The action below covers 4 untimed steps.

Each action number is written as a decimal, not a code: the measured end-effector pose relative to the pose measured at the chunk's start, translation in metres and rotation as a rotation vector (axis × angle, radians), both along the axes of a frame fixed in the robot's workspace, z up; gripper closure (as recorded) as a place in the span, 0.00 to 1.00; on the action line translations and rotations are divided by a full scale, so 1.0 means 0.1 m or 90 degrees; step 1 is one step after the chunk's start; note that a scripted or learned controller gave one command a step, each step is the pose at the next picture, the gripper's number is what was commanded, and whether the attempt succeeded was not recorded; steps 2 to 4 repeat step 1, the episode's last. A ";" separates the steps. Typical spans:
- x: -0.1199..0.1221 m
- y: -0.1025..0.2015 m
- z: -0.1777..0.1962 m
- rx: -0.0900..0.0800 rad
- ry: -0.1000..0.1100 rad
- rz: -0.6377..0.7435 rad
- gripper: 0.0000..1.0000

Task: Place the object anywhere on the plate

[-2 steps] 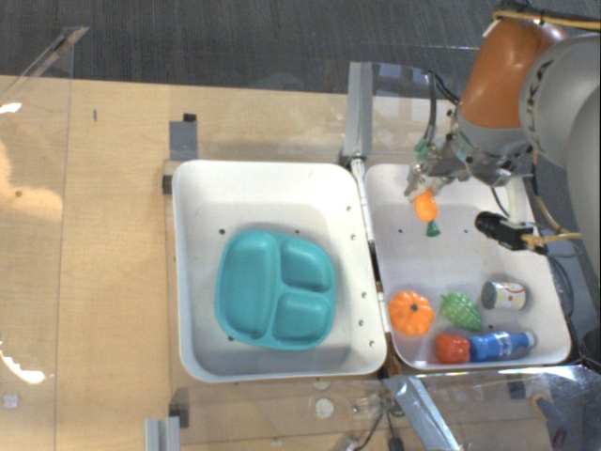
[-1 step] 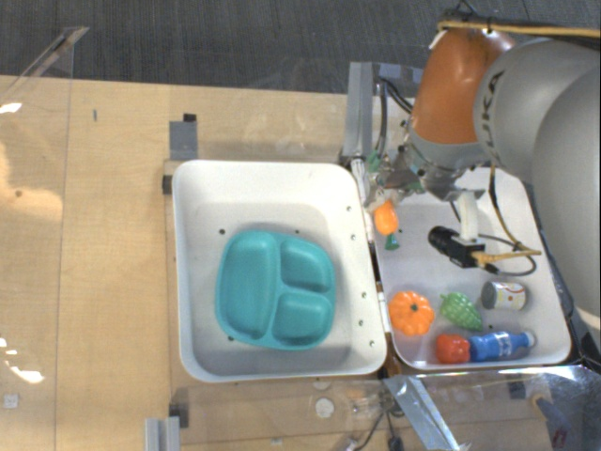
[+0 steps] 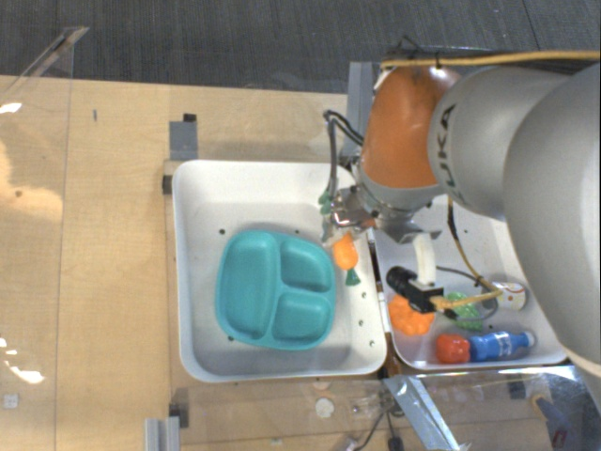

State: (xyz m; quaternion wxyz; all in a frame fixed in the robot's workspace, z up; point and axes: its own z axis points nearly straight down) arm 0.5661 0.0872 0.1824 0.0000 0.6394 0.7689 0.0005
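Observation:
A teal divided plate point(image 3: 272, 289) lies in the left white bin point(image 3: 202, 252). My gripper point(image 3: 338, 222) hangs over the plate's right edge, near the wall between the two bins. It is shut on a small orange toy carrot point(image 3: 345, 252), which dangles just below the fingers. The carrot's green tip point(image 3: 353, 277) points down toward the bin floor, right of the plate's rim. The carrot sits beside the plate's upper right compartment, not over its middle.
The right bin point(image 3: 526, 269) holds an orange lumpy toy point(image 3: 410, 318), a red object point(image 3: 452, 349), a blue bottle point(image 3: 499, 346) and a green piece point(image 3: 467, 310). My big grey arm covers much of that bin. Bare bin floor surrounds the plate.

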 end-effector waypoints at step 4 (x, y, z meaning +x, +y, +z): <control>0.00 -0.01 0.00 0.000 0.000 -0.001 0.00</control>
